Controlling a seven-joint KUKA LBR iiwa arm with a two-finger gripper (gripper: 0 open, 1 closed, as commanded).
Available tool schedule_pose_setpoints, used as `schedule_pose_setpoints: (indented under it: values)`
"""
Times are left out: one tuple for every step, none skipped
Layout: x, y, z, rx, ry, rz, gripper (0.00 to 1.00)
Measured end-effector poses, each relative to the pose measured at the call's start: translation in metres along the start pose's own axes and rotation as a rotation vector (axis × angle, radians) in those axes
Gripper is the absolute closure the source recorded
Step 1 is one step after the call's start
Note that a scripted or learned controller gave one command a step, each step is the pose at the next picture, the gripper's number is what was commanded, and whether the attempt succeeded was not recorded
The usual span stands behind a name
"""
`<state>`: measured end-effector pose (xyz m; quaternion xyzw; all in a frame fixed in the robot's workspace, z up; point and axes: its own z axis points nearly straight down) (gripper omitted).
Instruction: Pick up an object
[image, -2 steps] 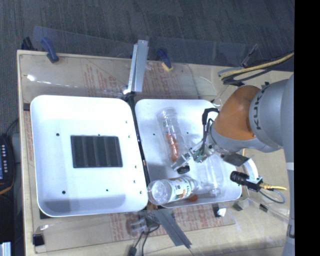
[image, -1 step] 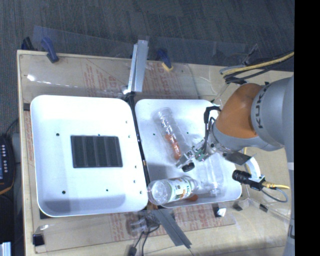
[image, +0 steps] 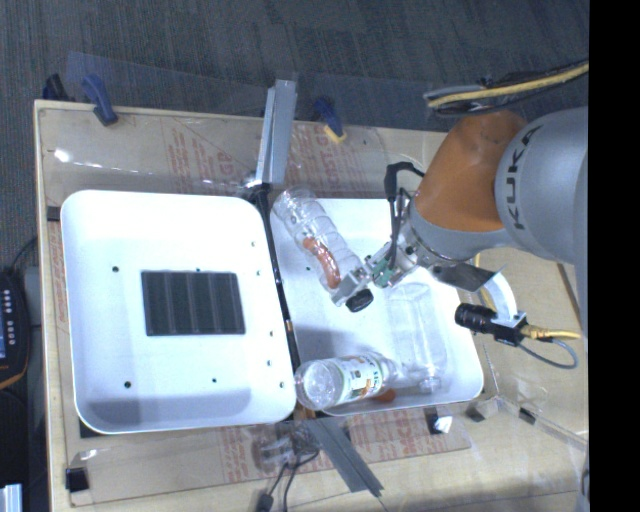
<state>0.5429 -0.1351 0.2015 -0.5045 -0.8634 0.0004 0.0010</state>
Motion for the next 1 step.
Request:
schedule_pose_setpoints:
  values:
    - [0.0044, -0.0284, -0.0347, 0.000, 0.000, 0.008, 1.00]
